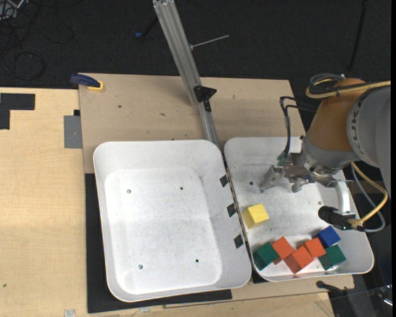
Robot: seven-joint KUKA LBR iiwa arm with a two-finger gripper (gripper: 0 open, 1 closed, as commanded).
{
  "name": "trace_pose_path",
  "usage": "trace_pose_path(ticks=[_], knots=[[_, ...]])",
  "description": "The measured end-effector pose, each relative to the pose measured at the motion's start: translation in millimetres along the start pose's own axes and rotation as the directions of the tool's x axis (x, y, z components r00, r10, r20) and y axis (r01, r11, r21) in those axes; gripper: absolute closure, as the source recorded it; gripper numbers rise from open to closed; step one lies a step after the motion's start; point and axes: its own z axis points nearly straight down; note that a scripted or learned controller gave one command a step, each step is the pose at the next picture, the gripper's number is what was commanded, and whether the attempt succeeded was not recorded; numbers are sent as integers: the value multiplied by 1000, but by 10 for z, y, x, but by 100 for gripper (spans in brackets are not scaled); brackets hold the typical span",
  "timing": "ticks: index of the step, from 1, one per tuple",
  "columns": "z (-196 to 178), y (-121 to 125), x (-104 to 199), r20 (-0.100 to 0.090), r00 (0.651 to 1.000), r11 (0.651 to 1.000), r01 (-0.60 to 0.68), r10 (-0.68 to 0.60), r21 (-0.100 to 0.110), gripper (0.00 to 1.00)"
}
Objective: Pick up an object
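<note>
Claw (284,179) spread above right bin (247,152)

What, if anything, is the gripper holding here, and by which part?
Nothing. The gripper is open above bare floor of the right bin, with nothing between its fingers. The yellow block and the other blocks lie apart from it.

1. Desk (152,104): pale wood-grain board, matt.
2. Left bin (112,160) and right bin (241,154): white plastic, smooth, faintly speckled.
3. Rail (181,45): ribbed bare metal, dull sheen.
4. Yellow block (256,214): smooth, matt.
</note>
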Motion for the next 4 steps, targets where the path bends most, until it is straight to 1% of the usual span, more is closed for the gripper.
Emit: trace_pose_path(ticks=[1, 2, 3, 4], knots=[[-143, 14, -17, 1, 1000, 1000, -7, 7, -7, 100], [-751, -50, -18, 2, 1000, 1000, -7, 7, -13, 100], [-1282, -1, -116, 3, 1000, 1000, -5, 5, -14, 100], [-1812, 2, -127, 3, 1000, 1000, 1, -1, -14, 100]])
